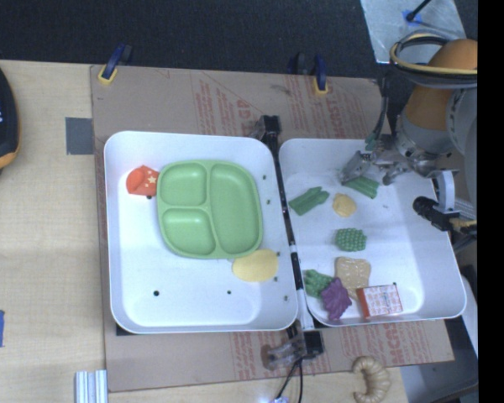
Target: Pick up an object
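Observation:
My gripper (pixel 371 173) hangs low over the far part of the right bin (pixel 428 250), with the grey arm and its orange band (pixel 454 57) rising to the right. Its fingers stand open and spread. A small dark green piece (pixel 364 187) lies just under and in front of them, and nothing is held between them. Nearby in that bin lie a green bean pod (pixel 307 200) and a small yellow piece (pixel 344 205).
The right bin also holds a green knobbly round (pixel 350 239), a tan slice (pixel 353 271), a green leaf (pixel 317 281), a purple piece (pixel 335 299) and a red-and-white box (pixel 380 300). The left bin (pixel 134 300) holds a green divided plate (pixel 210 208), a red item (pixel 141 180) and a yellow lump (pixel 255 265).

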Motion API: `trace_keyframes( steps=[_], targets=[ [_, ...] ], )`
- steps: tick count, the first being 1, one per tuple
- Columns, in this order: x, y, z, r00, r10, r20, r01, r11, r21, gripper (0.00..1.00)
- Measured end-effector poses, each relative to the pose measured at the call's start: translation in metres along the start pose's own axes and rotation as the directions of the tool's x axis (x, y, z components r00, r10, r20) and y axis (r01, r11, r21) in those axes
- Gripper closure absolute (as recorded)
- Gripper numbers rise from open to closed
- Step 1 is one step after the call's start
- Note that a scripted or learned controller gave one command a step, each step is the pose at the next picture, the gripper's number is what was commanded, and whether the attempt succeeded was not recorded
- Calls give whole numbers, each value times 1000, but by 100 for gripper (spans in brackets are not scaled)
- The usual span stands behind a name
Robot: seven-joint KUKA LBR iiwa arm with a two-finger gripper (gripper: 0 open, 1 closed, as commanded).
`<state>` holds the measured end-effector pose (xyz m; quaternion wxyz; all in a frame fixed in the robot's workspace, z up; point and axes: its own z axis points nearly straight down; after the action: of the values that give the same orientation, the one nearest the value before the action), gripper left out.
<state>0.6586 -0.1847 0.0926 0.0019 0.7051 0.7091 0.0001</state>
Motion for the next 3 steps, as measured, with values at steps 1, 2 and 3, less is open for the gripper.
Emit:
trace_keyframes(
  steps=[1,2,3],
  targets=[
    [1,0,-15,1000,-6,-1,6,1000,3,100],
    [65,-4,-72,1000,-4,-3,4,1000,0,100],
    [62,-5,-68,1000,1,-2,-1,1000,5,0]
  ],
)
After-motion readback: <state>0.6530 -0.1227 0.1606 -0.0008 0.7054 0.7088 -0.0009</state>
